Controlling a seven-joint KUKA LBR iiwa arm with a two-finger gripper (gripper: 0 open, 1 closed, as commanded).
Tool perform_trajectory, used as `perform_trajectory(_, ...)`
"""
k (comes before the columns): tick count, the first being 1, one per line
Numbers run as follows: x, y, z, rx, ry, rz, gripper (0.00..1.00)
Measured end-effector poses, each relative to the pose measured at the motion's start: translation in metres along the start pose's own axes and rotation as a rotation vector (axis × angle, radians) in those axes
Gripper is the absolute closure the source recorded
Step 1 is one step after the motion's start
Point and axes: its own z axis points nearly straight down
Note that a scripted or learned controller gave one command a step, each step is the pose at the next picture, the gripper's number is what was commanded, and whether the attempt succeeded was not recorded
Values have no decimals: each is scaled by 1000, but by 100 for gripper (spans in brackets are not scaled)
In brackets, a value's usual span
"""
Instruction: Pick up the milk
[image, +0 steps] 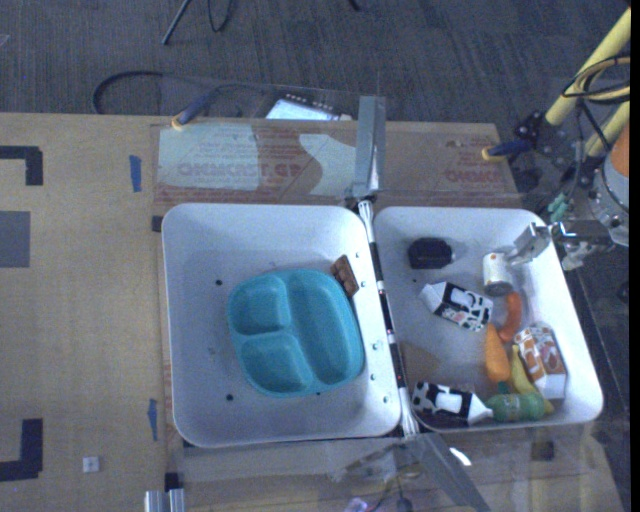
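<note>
A: Where's the milk?

B: Two cow-patterned cartons lie in the right bin (575, 300): one milk carton (457, 305) mid-bin, a second carton (450, 401) at the near edge. Either could be meant.

A: And the gripper?

B: The gripper (530, 243) hovers at the bin's far right corner, beside a small white can (496, 270), holding nothing; its opening I cannot tell. Approach stage, I'd judge: next it must travel left and descend.
</note>
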Motion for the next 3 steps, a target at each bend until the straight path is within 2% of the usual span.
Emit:
perform_trajectory(1, 70, 6, 95, -1, 0, -227, 0)
perform_trajectory(2, 65, 49, 164, -7, -2, -241, 0)
perform_trajectory(3, 72, 37, 164, -4, 0, -38, 0)
